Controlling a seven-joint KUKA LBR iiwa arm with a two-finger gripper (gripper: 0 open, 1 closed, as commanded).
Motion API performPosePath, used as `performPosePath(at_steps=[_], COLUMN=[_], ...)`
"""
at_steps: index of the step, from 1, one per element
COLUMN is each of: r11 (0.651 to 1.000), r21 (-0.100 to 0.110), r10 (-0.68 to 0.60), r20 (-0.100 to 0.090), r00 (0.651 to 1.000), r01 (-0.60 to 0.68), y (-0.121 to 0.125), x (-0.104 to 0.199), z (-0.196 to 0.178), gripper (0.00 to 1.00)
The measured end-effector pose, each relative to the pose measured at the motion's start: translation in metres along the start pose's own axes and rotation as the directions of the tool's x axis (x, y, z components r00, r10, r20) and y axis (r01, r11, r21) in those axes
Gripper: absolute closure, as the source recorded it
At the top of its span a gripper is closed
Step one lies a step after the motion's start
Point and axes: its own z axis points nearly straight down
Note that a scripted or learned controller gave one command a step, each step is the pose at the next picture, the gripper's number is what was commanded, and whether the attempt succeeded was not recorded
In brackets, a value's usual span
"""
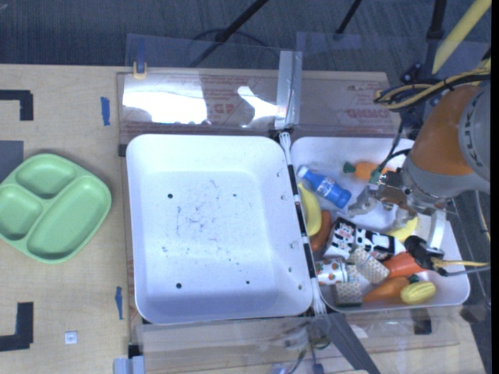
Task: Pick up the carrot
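Note:
The carrot (pixel 399 265), an orange tapered piece, lies near the front right of the right bin (pixel 456 291), partly under other items. A second orange piece (pixel 382 291) lies just in front of it, beside a yellow item (pixel 419 292). My gripper (pixel 387 199) hangs over the middle of the right bin, above and behind the carrot, and nothing shows in its grasp. The grey arm with its orange band (pixel 440 135) comes in from the right.
The right bin is crowded: a blue bottle (pixel 326 188), a yellow banana (pixel 310 209), a black-and-white spotted item (pixel 355 240), a small orange item (pixel 364 170) at the back. The left bin (pixel 210 209) stands beside it. A green divided plate (pixel 51 206) lies far left.

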Motion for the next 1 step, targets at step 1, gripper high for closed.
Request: performPosePath(at_steps=[1], r11=[0.986], r21=[-0.004], r10=[-0.165], r20=[0.001], r00=[0.986], r01=[0.165], y=[0.0503], x=[-0.0073], z=[-0.0408], gripper=[0.0])
